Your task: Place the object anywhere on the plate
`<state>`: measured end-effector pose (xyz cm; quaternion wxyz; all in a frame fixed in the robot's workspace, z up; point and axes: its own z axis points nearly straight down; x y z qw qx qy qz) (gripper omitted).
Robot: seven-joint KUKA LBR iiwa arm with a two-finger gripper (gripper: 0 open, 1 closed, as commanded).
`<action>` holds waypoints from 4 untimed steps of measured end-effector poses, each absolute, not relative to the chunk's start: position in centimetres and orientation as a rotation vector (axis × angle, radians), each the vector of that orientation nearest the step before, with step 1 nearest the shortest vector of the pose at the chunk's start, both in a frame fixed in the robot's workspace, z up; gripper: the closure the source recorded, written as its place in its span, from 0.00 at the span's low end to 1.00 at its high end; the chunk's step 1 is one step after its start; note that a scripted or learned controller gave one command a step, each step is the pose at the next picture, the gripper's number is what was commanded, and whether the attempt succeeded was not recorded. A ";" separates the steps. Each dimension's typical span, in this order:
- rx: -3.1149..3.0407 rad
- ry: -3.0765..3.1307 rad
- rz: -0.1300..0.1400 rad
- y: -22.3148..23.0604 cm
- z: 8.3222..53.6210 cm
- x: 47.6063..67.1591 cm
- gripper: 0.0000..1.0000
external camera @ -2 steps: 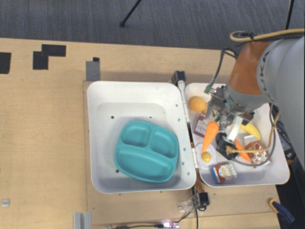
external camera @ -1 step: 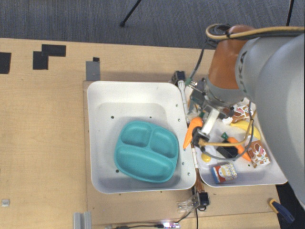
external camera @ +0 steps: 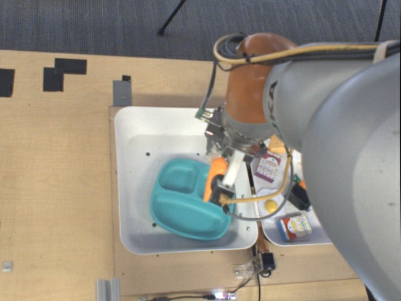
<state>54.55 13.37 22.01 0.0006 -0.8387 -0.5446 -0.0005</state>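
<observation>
A teal divided plate (external camera: 185, 199) lies in the left white bin (external camera: 135, 168), towards its front right. My gripper (external camera: 217, 168) hangs over the plate's right rim, reached down from the orange-banded wrist. An orange elongated object (external camera: 214, 173) sits right at the gripper's tip, above the plate's right edge. The wrist hides how the gripper meets it, so whether the object is held or resting on the rim is unclear.
The right bin (external camera: 269, 234) holds a purple and white packet (external camera: 268, 166), a small yellow thing (external camera: 270, 204), a black and orange item (external camera: 299, 196) and a red, white and blue box (external camera: 294, 226). The arm covers much of that bin.
</observation>
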 end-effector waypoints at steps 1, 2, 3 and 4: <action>-2.634 -1.711 -0.001 13.3 22.0 54.6 0.00; -2.823 -1.378 -0.004 20.7 34.2 62.3 0.00; -2.816 -1.393 -0.002 20.8 35.1 62.3 1.00; -2.889 -1.229 0.005 23.5 20.5 58.6 1.00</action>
